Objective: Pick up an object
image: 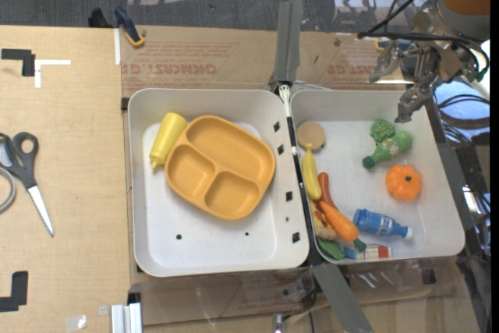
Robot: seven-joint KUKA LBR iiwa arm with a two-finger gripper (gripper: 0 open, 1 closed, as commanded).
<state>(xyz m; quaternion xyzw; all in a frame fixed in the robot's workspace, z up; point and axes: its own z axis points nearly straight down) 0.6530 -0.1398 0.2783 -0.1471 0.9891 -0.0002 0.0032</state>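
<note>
The end effector [411,100] hung at the upper right, over the far right edge of the right bin [448,191], below the orange band of the arm and a tangle of black cables. Its metal fingers pointed down and left, but whether they were spread or pressed together could not be told; nothing showed between them.

Just below and left of it, on the bin floor, lay a green broccoli toy [384,142], a bumpy crown on a paler green stalk that pointed down-left. Just beneath that sat a small orange pumpkin [403,182], round and ribbed, with a short green stem on top. Nearer the front wall lay a blue bottle [381,224] on its side, its white cap pointing right. Along the bin's left wall lay a yellow banana [310,174], with a round tan cookie-like disc [310,134] above it, and an orange carrot [338,221] beside a thin red piece below it. Something green and a small white and red tube lay at the front left corner.

In the left bin [148,238] rested a yellow-orange divided plate [218,166] with three compartments, tilted on the diagonal, and a yellow squeeze bottle [165,139] touching its upper left rim.

On the tan surface [62,168] at the far left lay grey-handled scissors [27,175].
</note>
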